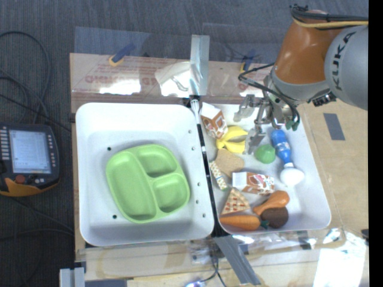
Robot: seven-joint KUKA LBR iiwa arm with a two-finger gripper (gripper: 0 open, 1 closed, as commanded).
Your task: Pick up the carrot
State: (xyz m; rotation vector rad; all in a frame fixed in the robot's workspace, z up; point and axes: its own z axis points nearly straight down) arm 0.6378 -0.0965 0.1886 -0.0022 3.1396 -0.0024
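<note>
The carrot (239, 222) is a long orange piece lying flat at the front edge of the right bin (314, 187), just below a waffle wedge (235, 202). My gripper (254, 124) hovers over the back half of that bin, well away from the carrot. It is open, with nothing between its fingers. It sits above a yellow banana (232, 139) and next to a green ball (265, 154). The grey arm with its orange band (302, 46) comes in from the upper right.
The right bin also holds a blue-and-white bottle (283, 154), a small carton (214, 124), a round cracker (229, 160), a wrapped snack (256, 182) and an orange-brown piece (273, 203) beside the carrot. The left bin (96, 124) holds a green divided plate (147, 182).
</note>
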